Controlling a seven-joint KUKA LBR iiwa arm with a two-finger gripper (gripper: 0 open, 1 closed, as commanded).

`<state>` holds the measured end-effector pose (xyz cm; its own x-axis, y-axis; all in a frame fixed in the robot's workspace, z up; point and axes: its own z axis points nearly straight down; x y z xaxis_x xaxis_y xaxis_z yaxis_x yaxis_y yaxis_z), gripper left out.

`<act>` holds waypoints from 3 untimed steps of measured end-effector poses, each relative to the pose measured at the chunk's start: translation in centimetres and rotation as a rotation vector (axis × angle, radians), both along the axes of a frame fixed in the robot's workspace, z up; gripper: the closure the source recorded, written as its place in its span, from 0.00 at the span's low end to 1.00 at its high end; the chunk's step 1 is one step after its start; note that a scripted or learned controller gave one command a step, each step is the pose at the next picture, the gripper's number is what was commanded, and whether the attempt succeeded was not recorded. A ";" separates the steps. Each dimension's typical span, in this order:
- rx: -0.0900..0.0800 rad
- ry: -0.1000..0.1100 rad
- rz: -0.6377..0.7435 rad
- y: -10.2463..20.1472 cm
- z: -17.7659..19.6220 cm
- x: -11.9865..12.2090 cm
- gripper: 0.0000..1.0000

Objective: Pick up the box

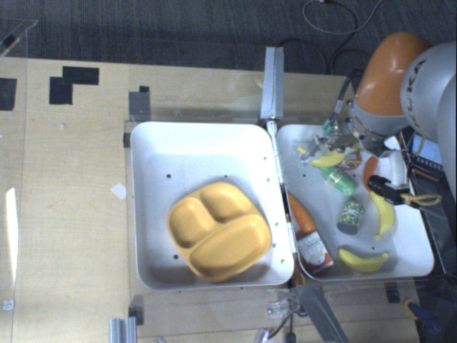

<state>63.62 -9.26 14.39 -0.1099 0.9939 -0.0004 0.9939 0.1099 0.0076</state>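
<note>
A yellow box-like container [219, 229] with three moulded compartments lies in the left bin [153, 163], near its front. The arm reaches into the right bin [421, 259] from the upper right. Its gripper [330, 144] hangs low over that bin's back part, far from the yellow container. Just below the gripper lie a small yellow item [327, 160] and a green item [342, 181]. The wrist hides whatever is between the fingers.
In the right bin, a bottle with an orange top [308, 236] lies along the left wall. Two bananas [363, 261] [384, 214], a small dark-green jar [350, 215] and a red item [369, 171] are there too. A metal divider [272, 84] stands behind the bins.
</note>
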 end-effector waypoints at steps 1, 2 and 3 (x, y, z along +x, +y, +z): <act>0.000 -0.006 -0.097 -0.6 -2.6 -1.5 1.00; 0.002 0.000 -0.133 7.7 4.3 3.4 1.00; 0.003 0.002 -0.184 15.9 4.3 3.3 1.00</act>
